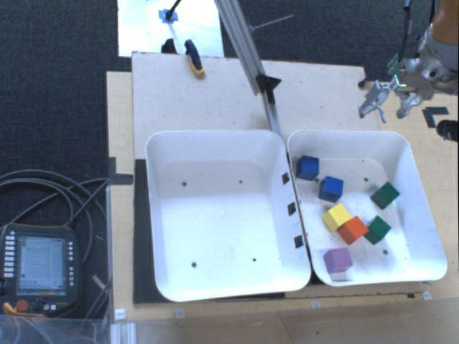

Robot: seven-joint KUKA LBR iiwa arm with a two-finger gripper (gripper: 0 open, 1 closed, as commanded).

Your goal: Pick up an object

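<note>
The right bin (pixel 412 156) holds several small cubes: two blue ones (pixel 308 167) (pixel 330 188), a yellow one (pixel 336 216), an orange one (pixel 353 229), two dark green ones (pixel 385 194) (pixel 377 229) and a purple one (pixel 338 261). My gripper (pixel 390 104) hangs above the bench just beyond the right bin's far rim, at the upper right. Its two fingers (pixel 371 103) stand apart, open, with nothing between them. It is well above and behind the cubes.
The left bin (pixel 161 192) sits beside the right one. A slanted metal rod (pixel 240 34) crosses the back of the bench down to the bins' shared rim. A teach pendant (pixel 39 267) with cables lies at the lower left. A blue and yellow tool (pixel 193 57) rests at the back.
</note>
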